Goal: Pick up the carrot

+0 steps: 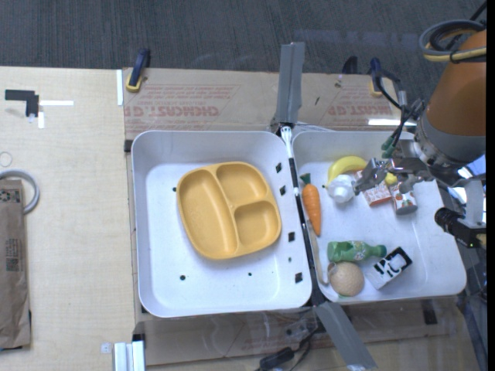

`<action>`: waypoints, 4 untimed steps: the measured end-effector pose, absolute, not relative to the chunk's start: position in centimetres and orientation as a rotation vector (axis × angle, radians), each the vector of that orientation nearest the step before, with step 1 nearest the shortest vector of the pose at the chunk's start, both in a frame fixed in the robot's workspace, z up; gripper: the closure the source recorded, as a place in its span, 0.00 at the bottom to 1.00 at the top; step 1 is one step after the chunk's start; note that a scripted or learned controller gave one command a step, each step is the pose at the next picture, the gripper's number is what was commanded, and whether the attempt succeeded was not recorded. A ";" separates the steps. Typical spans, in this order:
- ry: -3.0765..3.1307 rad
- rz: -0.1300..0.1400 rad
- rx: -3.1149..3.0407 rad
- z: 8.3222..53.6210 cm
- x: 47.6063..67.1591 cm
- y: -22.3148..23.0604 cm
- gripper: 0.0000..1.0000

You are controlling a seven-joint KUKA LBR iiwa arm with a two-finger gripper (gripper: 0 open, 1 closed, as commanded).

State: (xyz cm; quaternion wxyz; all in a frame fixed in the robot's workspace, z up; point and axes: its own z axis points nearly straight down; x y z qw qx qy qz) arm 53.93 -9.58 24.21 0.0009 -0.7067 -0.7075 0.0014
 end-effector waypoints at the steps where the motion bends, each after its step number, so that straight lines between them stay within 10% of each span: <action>1: -2.080 0.006 -2.350 16.8 47.6 -9.6 0.00; 4: -2.170 0.007 -2.268 19.0 47.7 1.0 0.00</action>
